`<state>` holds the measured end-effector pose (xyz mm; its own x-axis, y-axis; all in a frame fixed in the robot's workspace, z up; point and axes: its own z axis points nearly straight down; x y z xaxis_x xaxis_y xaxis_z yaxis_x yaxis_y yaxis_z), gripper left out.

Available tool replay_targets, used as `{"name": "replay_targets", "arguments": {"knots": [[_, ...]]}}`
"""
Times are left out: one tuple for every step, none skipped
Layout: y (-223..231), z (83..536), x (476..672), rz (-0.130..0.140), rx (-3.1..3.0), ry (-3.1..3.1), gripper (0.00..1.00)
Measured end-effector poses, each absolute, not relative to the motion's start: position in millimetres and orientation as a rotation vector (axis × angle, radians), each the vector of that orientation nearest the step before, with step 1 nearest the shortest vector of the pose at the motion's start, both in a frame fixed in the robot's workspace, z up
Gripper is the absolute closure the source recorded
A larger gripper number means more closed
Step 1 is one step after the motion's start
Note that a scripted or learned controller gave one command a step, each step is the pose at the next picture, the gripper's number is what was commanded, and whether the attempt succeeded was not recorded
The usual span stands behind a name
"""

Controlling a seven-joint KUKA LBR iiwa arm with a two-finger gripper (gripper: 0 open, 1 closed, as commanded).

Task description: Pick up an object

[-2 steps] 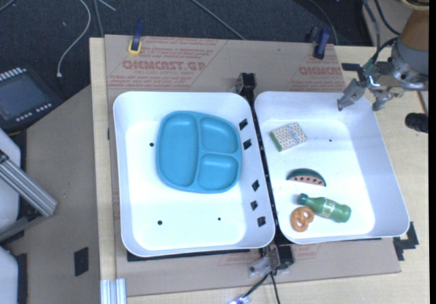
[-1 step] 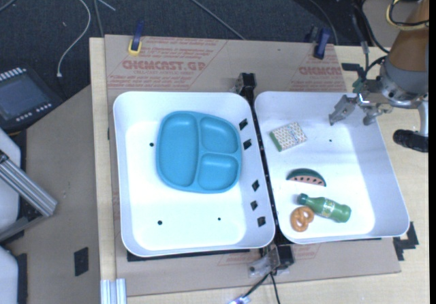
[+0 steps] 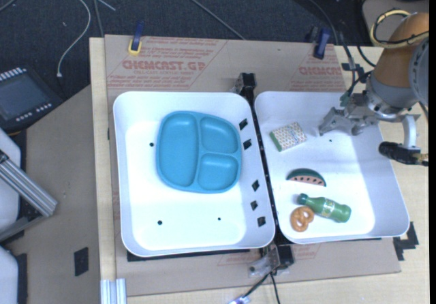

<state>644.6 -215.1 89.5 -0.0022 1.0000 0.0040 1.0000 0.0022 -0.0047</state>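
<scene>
My gripper (image 3: 343, 125) hangs over the back part of the right bin (image 3: 381, 190), its fingers spread open with nothing between them. A small speckled green and white block (image 3: 287, 136) lies in that bin to the gripper's left, a short way from it. Nearer the front lie a watermelon slice (image 3: 306, 176), a green bottle (image 3: 327, 207) on its side and an orange pretzel (image 3: 302, 218) touching the bottle's cap end.
The left bin (image 3: 136, 180) holds a blue divided plate (image 3: 199, 151). A black ridge with clips (image 3: 253, 159) separates the two bins. Cables run across the dark floor behind the bench.
</scene>
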Motion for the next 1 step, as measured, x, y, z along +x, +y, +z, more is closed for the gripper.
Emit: {"name": "replay_targets", "arguments": {"knots": [[-215.7,104.6,646.5,-0.002,-2.218,-2.226,1.0]]}}
